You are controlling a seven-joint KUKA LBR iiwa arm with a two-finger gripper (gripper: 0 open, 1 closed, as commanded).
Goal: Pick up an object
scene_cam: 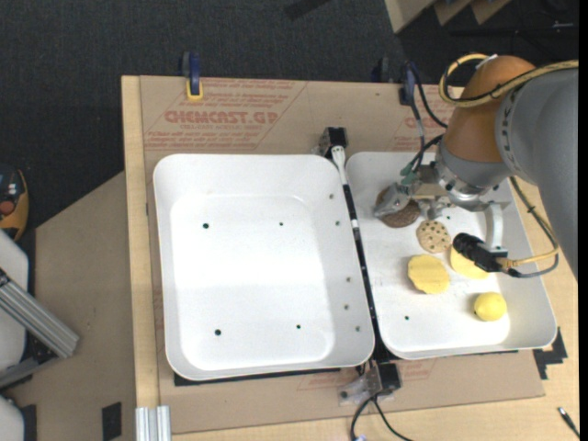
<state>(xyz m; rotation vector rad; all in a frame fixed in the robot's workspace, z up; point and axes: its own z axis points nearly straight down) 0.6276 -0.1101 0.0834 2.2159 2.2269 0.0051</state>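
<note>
Brown round flat object lies on the floor of the right white bin, just up-left of the speckled tan round disc. They are close; cannot tell if they touch. The grey two-finger gripper sits over the object's far edge, up-left of the disc. Contact is unclear, and whether it is released or clenched cannot be told from this angle.

Room: bare white floor runs left of the disc to the bin's left wall, and up from the disc toward the far wall. Further left of the disc, the left white bin shows a wide bare floor.

Crowded side: a pale yellow flat round piece sits just below the disc. A second yellow piece, down-right of the disc, is partly covered by robot hardware, so its shape is unclear. A small yellow ball lies further down-right, near the bin's right wall.

Hidden: the gripper covers the object's upper part, so its outline is incomplete. The grey arm with orange band covers the bin's far-right corner, up-right of the disc.

Look: dark brown, matte, low profile, surface detail too blurred to read.
</note>
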